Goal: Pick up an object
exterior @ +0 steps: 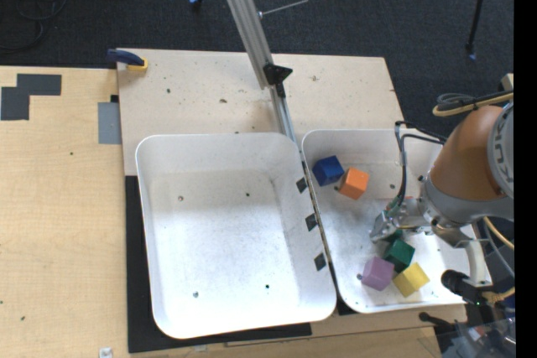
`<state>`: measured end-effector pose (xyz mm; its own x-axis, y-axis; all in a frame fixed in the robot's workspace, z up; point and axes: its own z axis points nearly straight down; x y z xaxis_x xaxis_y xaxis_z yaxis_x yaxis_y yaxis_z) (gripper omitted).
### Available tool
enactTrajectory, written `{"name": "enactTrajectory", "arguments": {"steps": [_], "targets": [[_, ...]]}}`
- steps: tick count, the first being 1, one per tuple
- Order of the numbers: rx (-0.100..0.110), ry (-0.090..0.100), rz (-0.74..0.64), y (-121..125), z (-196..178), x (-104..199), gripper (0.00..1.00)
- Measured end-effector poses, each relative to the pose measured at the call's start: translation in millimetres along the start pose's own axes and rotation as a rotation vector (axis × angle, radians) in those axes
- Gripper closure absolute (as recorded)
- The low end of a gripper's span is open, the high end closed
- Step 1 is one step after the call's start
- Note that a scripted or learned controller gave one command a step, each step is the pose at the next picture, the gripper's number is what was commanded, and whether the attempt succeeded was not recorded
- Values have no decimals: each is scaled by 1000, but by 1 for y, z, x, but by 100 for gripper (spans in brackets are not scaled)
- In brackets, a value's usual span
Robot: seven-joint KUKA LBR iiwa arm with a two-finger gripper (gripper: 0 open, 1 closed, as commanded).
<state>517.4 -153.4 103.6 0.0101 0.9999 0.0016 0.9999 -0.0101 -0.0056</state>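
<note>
The right bin holds several small cubes. A blue cube and an orange cube lie side by side near its far left. Near the front sit a green cube, a purple cube and a yellow cube, close together. My gripper hangs low in the right bin, directly above and behind the green cube, and appears to touch its top edge. The arm's orange band rises to the right.
The left bin stands beside the right one, with black clips along the shared wall. A slanted aluminium post rises behind the bins. A blue and yellow clamp sits at the bench's far left corner.
</note>
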Motion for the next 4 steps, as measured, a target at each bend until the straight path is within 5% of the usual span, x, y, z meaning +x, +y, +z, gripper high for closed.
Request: {"name": "enactTrajectory", "arguments": {"steps": [3,4], "targets": [[-6,-2,-11,1,-110,-3,100],[-2,1,-14,7,-109,52,100]]}}
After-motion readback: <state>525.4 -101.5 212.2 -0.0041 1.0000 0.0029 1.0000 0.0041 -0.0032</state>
